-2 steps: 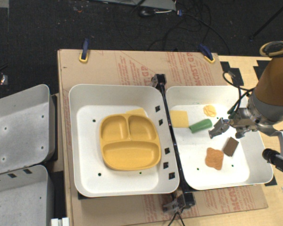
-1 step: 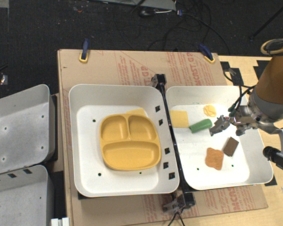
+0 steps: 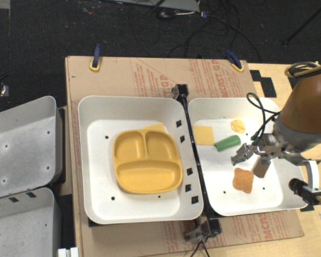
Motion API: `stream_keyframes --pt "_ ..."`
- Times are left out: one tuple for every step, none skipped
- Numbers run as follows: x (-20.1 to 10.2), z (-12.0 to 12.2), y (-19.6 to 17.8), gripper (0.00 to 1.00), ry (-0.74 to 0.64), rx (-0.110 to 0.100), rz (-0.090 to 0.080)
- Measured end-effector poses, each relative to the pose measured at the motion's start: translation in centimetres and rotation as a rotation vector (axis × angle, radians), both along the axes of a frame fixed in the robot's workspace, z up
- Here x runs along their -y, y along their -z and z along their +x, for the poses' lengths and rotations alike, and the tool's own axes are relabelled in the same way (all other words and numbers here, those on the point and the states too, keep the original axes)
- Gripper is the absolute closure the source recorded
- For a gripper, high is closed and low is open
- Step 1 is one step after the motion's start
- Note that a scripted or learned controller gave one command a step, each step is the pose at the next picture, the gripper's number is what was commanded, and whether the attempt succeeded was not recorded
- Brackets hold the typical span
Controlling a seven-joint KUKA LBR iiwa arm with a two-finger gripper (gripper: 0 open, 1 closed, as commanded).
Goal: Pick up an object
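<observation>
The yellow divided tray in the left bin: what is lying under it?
A pale yellow flat piece sticks out from under the far right corner of the yellow divided tray. The rest of it is covered by the tray, so its full shape cannot be seen.

Illumination was even and moderately bright across the desk [image 3: 128, 74], apparently from overhead. The two white bins, left [image 3: 93, 143] and right [image 3: 267, 197], reflected the light strongly and appeared near overexposure along their rims, with little surface detail. Shadows were soft and short; a faint one lay under the yellow tray [image 3: 148, 162]. The surrounding floor [image 3: 32, 36] was dark and underexposed. The arm [image 3: 305, 111] showed a mild sheen on its orange band. Focus was adequate overall, though fine detail was grainy, and the claw [image 3: 251, 159] appeared slightly soft.
</observation>
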State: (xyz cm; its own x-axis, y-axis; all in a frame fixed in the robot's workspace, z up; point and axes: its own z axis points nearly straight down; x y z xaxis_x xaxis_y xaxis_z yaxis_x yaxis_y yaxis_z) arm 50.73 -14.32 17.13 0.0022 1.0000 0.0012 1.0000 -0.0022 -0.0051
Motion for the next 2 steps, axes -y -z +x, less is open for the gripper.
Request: stream_keyframes --pt "-1.1 0.2 5.6 0.0 -0.001 0.0 0.001" --pt "-1.1 0.2 7.9 0.0 -0.001 0.007 -0.002"
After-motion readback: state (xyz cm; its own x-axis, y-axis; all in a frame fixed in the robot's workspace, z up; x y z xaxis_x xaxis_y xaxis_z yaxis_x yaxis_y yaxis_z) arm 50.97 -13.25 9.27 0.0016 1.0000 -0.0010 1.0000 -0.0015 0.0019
